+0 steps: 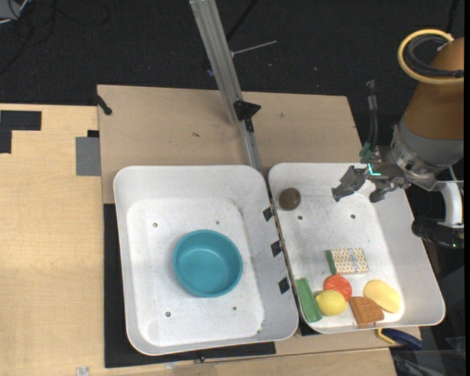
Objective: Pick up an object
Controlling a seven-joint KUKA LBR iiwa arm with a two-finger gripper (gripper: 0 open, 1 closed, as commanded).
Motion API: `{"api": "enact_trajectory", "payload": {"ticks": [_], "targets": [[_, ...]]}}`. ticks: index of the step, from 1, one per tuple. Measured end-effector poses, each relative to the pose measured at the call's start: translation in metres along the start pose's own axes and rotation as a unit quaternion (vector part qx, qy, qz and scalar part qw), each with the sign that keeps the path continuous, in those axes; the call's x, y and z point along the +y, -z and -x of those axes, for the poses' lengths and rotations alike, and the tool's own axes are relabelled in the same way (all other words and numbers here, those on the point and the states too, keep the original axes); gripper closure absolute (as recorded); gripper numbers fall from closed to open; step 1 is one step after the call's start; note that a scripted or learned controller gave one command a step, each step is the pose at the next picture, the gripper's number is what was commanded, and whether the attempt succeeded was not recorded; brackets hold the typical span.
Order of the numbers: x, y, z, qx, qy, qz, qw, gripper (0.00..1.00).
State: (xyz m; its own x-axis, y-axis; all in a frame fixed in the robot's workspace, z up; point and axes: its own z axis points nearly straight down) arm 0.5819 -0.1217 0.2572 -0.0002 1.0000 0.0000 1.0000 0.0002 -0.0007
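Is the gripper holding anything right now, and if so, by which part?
Nothing is held. The gripper is open above the back of the right bin, with no object between its fingers.

Right bin (392,233) centre bare; brown ball (289,199) far-left corner; toys crowd near edge.

Surface (172,124): light wood board, w/ black mat under bins.
Left bin (141,186): white, shallow, sits on surface; touches right bin along centre edge.
Right bin (407,241): white, shallow, beside left bin, tilted slightly clockwise.
Rail (219,53): aluminium extrusion, runs at a slant from rear to junction btwn bins.
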Motion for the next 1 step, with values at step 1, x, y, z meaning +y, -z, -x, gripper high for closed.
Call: {"api": "enact_trajectory", "payload": {"ticks": [1], "targets": [[0.0,-0.0001,0.0,0.0,0.0,0.0,1.0,0.0]]}}
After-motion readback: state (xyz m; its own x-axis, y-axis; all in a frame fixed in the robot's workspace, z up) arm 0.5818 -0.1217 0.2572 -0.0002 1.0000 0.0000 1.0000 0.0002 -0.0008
